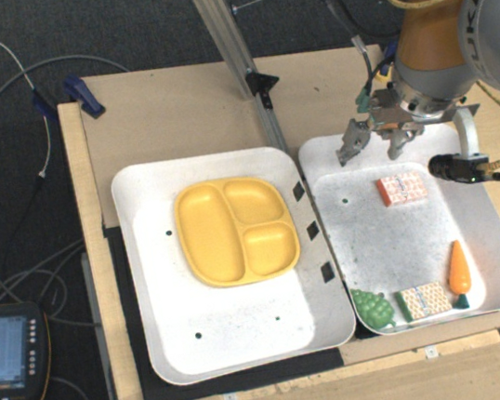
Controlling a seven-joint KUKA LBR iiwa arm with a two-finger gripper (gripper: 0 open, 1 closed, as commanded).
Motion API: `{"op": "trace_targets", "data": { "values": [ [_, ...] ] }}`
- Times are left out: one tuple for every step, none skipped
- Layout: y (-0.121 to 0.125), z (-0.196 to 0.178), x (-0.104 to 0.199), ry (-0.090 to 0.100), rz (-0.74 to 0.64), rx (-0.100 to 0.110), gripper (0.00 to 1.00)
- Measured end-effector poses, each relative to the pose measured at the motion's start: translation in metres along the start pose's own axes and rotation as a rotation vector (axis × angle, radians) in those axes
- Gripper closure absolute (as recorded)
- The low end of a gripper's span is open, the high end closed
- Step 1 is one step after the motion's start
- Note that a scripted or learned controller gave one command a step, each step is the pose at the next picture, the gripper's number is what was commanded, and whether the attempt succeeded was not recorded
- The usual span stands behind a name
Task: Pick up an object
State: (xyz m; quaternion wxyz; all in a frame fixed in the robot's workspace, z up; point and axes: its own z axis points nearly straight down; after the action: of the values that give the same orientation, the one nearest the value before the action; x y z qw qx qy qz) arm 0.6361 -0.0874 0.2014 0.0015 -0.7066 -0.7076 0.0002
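My gripper (374, 144) hangs open above the far edge of the right bin (377, 231), its two fingers spread apart with nothing between them. A small red and white patterned block (402, 188) lies just in front of the fingers, a little to the right. At the near edge of that bin are an orange carrot (458, 269), a checked block (425, 300) and a green bunch of grapes (374, 307).
The left bin (155, 256) holds a yellow divided plate (236, 229). A metal pole (229, 37) rises at the back between the bins. A tablet (7, 360) and cables lie off the bench to the left.
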Motion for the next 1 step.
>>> {"op": "trace_targets", "data": {
  "values": [
    [0.0000, -0.0001, 0.0000, 0.000, 0.000, 0.000, 0.00]
  ]
}}
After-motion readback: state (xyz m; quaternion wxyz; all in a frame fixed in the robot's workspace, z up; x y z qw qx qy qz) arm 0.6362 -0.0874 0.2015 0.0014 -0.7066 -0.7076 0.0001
